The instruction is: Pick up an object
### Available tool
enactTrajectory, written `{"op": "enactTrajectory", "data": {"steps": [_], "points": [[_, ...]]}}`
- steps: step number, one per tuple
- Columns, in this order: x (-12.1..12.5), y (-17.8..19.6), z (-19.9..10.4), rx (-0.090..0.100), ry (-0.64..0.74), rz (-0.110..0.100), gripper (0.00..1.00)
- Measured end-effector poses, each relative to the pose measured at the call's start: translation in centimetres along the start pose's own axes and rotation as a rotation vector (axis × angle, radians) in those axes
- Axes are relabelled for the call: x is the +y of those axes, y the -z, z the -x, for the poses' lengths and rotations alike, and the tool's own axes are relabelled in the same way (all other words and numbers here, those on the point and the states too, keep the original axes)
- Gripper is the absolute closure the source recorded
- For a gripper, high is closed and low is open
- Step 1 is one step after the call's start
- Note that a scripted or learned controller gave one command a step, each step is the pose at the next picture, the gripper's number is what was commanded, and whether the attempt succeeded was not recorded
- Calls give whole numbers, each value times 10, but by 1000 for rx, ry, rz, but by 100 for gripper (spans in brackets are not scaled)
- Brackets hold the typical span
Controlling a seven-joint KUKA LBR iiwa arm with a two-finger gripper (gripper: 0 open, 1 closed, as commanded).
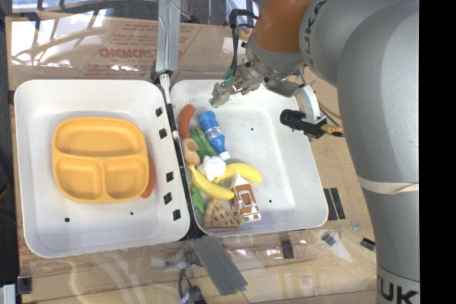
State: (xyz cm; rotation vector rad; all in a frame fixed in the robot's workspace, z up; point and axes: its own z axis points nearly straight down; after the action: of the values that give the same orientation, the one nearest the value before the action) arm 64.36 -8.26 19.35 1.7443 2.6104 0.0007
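Two-finger metal gripper [222, 91] hangs over the far left corner of the right shallow white plastic bin [299, 181], tips pointing toward the divider between the bins. Nothing sits between the fingers; whether they are spread or closed I cannot tell at this angle.

Objects lie in a heap below and slightly left of the gripper, all against the bin's left wall. Nearest the tips: a red-orange carrot-shaped toy [185, 119] and a blue plastic bottle with a white cap [212, 132], both just beside each other and apart from the gripper. Further along the wall: green bean-like pieces [202, 144], a tan rounded piece [191, 150], a white round object [214, 168], two yellow bananas [226, 180], and at the near edge a small brown-and-white printed carton [246, 203] beside a brown wedge [219, 214].

Right of the heap, the bin floor is bare up to the right wall; open room there.

Left white bin [35, 174], beyond the divider: a yellow three-compartment plastic tray [100, 159], with an orange stick-shaped item [149, 181] touching its right edge.
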Motion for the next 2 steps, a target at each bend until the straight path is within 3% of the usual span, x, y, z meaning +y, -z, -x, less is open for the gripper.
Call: {"op": "enactTrajectory", "data": {"steps": [1,2], "points": [[-25,-2,-67,4,30,-3,0],[-10,-1,-24,0,268,-2,0]]}}
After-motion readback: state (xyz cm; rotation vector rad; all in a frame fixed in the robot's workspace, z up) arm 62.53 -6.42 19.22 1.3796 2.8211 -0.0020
